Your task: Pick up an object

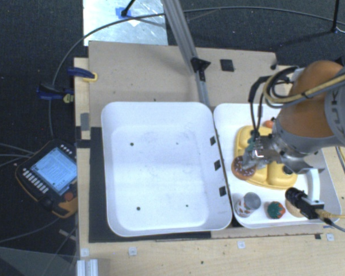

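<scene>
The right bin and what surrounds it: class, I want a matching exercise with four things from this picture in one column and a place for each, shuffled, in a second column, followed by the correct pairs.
Things
1. yellow object
2. green and orange ball
3. handheld controller
4. gripper

Places
A. on the dark floor, at the picture's left side
B. near the front edge of the right bin
C. over the yellow object's left part
D. in the middle of the right bin, partly under the arm

Pairs: 1-D, 2-B, 3-A, 4-C

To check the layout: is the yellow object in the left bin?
No, the yellow object lies in the right bin, under the arm.
</scene>
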